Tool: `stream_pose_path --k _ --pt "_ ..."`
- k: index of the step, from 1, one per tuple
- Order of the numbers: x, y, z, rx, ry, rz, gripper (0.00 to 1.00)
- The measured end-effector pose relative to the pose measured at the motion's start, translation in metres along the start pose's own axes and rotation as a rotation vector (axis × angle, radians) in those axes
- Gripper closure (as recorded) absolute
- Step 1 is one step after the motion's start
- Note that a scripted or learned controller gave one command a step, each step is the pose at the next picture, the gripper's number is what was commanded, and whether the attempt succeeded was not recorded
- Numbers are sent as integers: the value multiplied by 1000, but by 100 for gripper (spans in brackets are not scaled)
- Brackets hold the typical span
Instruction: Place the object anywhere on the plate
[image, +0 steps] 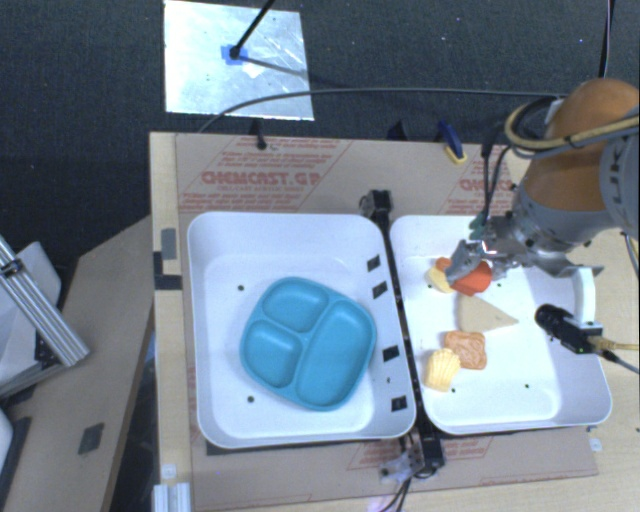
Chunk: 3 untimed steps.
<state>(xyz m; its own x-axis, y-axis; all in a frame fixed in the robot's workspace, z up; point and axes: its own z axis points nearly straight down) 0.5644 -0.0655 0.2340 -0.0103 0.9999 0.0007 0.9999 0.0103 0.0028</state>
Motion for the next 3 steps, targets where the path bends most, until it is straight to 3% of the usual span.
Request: stream_pose_path --k 3 --pt "169 67 4 -2 1 0 100"
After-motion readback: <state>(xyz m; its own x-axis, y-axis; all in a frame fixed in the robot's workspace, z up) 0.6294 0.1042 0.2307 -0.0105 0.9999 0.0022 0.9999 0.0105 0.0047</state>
